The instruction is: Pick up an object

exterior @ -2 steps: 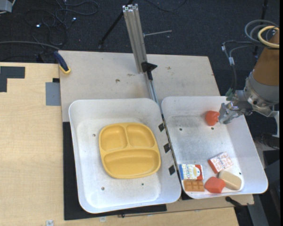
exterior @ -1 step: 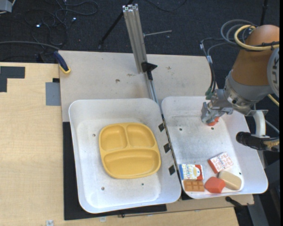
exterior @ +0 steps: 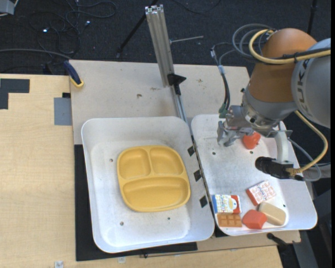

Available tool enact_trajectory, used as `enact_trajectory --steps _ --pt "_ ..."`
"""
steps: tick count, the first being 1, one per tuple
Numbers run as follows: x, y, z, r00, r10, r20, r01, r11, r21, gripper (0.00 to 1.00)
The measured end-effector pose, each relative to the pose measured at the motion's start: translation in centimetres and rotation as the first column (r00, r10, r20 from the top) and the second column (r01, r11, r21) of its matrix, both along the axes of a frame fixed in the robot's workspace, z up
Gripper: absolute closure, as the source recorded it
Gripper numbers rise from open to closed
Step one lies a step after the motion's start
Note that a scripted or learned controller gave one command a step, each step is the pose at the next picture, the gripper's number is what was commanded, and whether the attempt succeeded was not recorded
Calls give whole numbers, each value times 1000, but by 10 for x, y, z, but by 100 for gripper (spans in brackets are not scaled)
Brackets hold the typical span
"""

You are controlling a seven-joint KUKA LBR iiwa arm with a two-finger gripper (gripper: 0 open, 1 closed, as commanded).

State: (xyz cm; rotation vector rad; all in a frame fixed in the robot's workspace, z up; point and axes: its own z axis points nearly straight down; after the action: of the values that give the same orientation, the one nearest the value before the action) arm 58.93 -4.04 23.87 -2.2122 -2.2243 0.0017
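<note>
My gripper (exterior: 228, 138) hangs low over the far part of the right bin (exterior: 212, 166), under the grey arm with its orange band. A small red-orange object (exterior: 251, 140) lies just to the gripper's right, close to it; I cannot tell whether they touch. At the bin's near end lie a white carton with a red and blue label (exterior: 226, 203), a brown waffle piece (exterior: 230, 220), a red block (exterior: 254, 219), a tan bread-like piece (exterior: 272, 213) and a pink-and-white packet (exterior: 262, 192).
A yellow divided plate (exterior: 153, 177) rests in the middle of the left bin (exterior: 97, 205). A metal post (exterior: 161, 43) stands behind the bins. A black fitting with a cable (exterior: 273, 167) sticks out over the right bin's right side.
</note>
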Motion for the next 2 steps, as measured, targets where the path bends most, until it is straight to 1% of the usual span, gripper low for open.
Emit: enact_trajectory --steps 1,2 --pt "-14 48 5 1000 0 -1 0 1000 0 100" --pt "-24 97 -12 1000 -1 -2 1 1000 -1 100"
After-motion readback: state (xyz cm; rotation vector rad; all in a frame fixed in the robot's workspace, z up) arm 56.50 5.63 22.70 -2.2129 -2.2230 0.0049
